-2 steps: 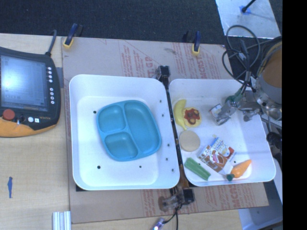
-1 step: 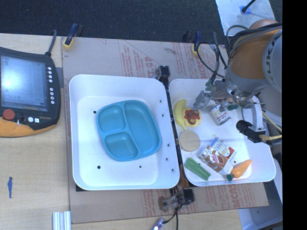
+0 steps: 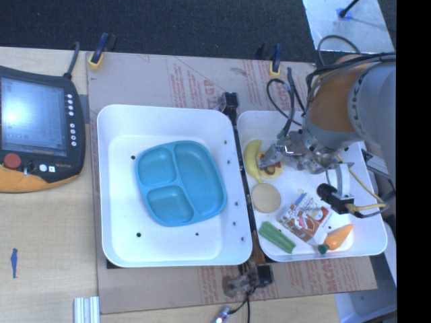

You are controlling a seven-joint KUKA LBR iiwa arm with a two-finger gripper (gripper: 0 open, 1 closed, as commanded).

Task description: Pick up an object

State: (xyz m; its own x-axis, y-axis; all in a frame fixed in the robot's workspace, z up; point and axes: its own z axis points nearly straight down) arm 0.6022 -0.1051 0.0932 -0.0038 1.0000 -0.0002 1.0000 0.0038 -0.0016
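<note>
My gripper [image 3: 272, 157] hangs low over the upper left of the right bin [image 3: 374, 247]. It sits right at a yellow banana [image 3: 251, 160] and a small red thing [image 3: 271, 171], which it partly hides. Whether it touches either, I cannot tell. Below it lie a round tan disc [image 3: 266, 198], a green block [image 3: 277, 237], a red and white snack packet [image 3: 304, 218] and an orange carrot [image 3: 337, 237]. The grey arm with its orange band [image 3: 330, 103] covers the bin's upper right.
The left bin [image 3: 118, 241] holds a blue divided plate [image 3: 180, 182]. A tablet-like pendant [image 3: 37, 130] rests on the bench at the far left. Clamps [image 3: 99, 50] grip the cardboard's far edge.
</note>
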